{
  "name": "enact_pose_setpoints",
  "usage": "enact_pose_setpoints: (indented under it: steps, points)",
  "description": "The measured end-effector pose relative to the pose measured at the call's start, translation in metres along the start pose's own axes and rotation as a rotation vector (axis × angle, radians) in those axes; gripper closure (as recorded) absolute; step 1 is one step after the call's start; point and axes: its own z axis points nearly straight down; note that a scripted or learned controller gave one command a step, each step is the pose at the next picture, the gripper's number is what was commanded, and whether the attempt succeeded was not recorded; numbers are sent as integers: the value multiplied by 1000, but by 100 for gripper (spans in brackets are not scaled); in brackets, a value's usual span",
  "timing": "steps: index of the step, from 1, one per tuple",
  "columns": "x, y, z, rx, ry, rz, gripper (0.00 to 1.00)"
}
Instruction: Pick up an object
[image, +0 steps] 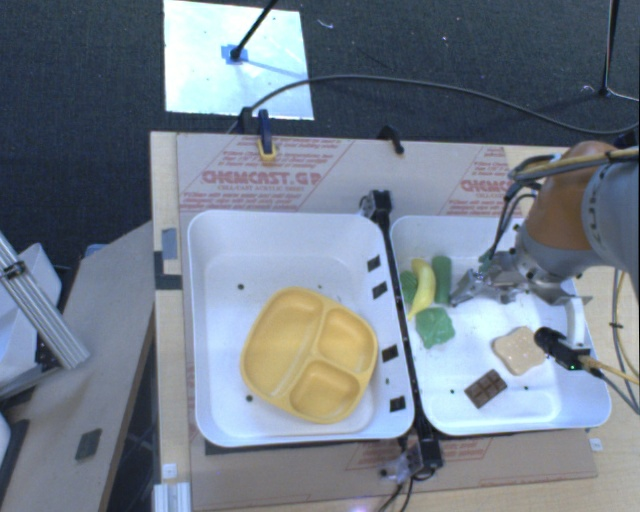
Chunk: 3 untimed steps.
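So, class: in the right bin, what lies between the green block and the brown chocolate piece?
In the camera view, bare white bin floor lies between the green block and the chocolate piece; the toast piece sits off to the right.

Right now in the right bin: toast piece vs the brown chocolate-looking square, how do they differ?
Colour: the toast slice is pale tan, while the chocolate square is dark brown.
Size: the toast slice looks larger than the chocolate square.
Position: the toast slice lies closer to the gripper; the chocolate square sits nearer the front wall of the right bin.
Shared: both lie flat on the bin floor, apart from each other, neither between the gripper's fingers.
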Motion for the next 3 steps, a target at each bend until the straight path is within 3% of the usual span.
enact_pose_setpoints:
  steps: [1, 3]
  points:
    - [0, 1, -13, -5, -1, 0, 100]
    - [-14, -4, -109, -7, -2, 1, 100]
